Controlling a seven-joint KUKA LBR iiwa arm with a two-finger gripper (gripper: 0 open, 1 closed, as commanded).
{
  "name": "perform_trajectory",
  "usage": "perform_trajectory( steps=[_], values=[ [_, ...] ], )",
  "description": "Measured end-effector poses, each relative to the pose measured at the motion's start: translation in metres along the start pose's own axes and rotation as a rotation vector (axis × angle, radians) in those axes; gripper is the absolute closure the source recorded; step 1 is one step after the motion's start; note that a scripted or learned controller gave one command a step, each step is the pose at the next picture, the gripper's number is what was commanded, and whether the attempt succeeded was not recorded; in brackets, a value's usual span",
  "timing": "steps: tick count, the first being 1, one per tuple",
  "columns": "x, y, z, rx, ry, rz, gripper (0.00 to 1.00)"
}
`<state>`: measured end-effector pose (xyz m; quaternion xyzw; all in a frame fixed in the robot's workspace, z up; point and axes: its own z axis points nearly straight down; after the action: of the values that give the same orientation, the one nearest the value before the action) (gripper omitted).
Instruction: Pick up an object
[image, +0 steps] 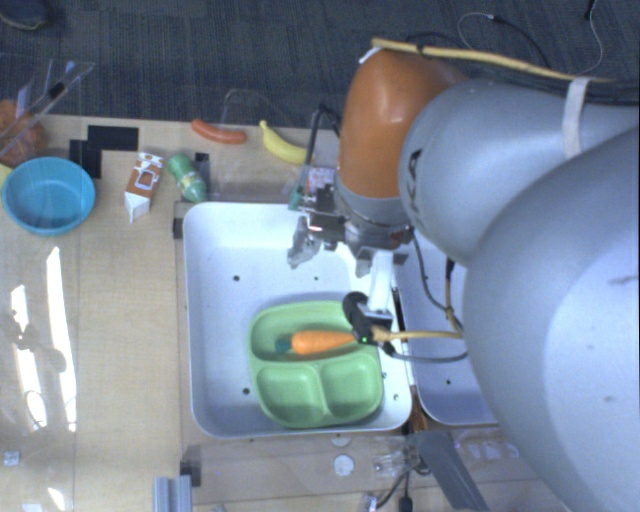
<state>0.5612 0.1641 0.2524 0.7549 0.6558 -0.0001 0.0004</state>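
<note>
Orange carrot (322, 343), green divided tray (318, 385), white bin (220, 300), blue bowl (48, 195), yellow banana (281, 146), red sausage (218, 132)

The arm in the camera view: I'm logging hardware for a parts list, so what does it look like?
The arm has bulky, rounded grey shells with an orange band above the wrist. Below that sits a metal pincer. A yellow cable runs along the top, a white strap wraps one shell, and thin black wires hang near the wrist.

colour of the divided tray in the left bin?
Light green. The divided tray shows plainly in the camera view, with an orange carrot in it.
</note>
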Motion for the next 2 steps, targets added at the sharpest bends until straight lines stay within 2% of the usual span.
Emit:
perform_trajectory(
  steps=[1,2],
  values=[
    [-0.017,-0.042,0.144,0.001,0.001,-0.074,0.00],
    [-0.016,-0.038,0.132,-0.009,0.006,-0.077,1.00]
  ],
)
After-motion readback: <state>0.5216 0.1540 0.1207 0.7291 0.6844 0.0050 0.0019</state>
